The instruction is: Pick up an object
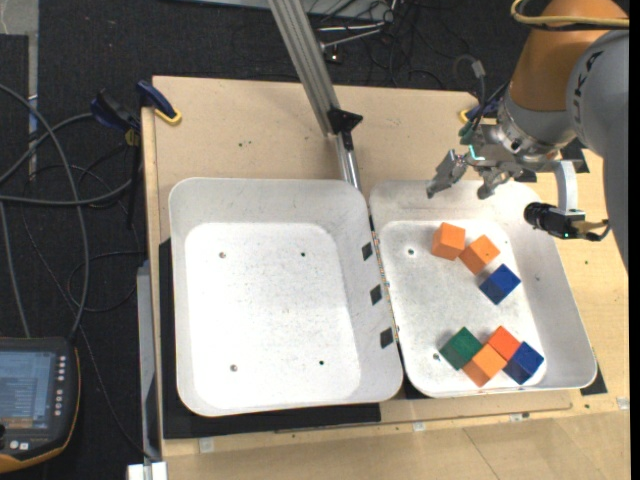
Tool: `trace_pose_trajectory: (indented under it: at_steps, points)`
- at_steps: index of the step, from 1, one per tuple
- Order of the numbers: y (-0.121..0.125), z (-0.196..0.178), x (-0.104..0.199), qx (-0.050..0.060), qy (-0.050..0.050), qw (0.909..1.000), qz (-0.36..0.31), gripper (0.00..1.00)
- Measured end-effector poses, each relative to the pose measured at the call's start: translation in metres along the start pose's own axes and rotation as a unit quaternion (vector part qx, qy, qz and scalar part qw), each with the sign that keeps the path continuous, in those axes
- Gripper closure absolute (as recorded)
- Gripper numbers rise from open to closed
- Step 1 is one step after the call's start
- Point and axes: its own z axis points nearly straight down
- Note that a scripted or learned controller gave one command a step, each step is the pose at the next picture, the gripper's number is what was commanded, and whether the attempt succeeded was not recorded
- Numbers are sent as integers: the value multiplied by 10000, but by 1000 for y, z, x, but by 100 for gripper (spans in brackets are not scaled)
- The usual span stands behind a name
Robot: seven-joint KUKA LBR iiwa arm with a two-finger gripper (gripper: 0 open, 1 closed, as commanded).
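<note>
Orange block at the right bin's far end, nearest of the blocks to the arm | jaws spread wide, holding nothing, above the bin's far rim | block lies just nearward of them.

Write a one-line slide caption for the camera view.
Open gripper above the far rim of the right bin, which holds seven coloured blocks.

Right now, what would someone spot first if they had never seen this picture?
Probably the bright blocks in the right bin: two orange and one blue near its top, and a green, orange and blue cluster near its bottom edge. Next, the big grey and orange arm at upper right, its end effector hanging above that bin's far rim.
</note>
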Motion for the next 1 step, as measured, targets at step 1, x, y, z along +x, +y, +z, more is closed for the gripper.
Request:
trace_pose_trajectory:
  at_steps: [1]
  points:
    - [1,-3,0,-21,-9,10000,-10,0]
